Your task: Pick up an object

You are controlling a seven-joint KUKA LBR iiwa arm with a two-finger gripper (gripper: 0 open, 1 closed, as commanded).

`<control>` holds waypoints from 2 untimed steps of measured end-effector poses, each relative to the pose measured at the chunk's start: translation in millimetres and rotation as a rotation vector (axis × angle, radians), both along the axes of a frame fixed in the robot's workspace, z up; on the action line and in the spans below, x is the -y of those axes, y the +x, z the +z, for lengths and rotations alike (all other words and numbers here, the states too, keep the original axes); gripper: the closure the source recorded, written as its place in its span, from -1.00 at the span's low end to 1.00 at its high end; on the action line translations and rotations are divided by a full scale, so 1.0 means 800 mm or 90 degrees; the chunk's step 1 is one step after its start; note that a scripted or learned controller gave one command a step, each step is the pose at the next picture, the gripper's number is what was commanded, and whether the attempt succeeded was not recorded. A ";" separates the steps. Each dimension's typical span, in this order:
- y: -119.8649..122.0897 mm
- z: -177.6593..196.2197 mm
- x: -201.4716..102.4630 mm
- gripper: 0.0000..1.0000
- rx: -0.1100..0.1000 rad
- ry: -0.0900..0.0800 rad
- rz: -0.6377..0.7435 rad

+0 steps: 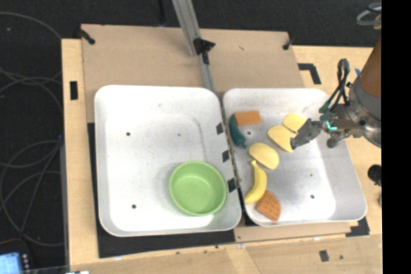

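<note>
My tool (302, 136) hangs low in the right white bin (334, 202), touching the pale yellow rounded pieces (282, 136); whether it is apart or together I cannot tell. A yellow plastic banana (257, 184) lies near the left wall.

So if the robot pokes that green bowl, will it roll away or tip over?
Probably neither. The green bowl sits upright on the flat floor of the left bin, so a push would likely slide it. It looks like thin plastic, so it is probably light, and its smooth rim may slip from the gripper.
</note>
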State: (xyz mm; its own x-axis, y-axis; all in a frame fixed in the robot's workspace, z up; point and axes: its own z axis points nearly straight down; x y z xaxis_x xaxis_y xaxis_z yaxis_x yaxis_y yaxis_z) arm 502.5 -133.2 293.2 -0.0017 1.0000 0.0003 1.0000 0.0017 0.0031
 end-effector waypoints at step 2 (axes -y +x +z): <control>0.003 -0.104 0.001 -1.00 -0.003 -0.001 -0.002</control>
State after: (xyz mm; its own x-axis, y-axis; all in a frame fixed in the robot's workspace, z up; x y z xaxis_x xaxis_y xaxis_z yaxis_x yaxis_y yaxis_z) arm 505.2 -134.1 210.0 0.0011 1.0000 -0.0009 1.0000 -0.0011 -0.0023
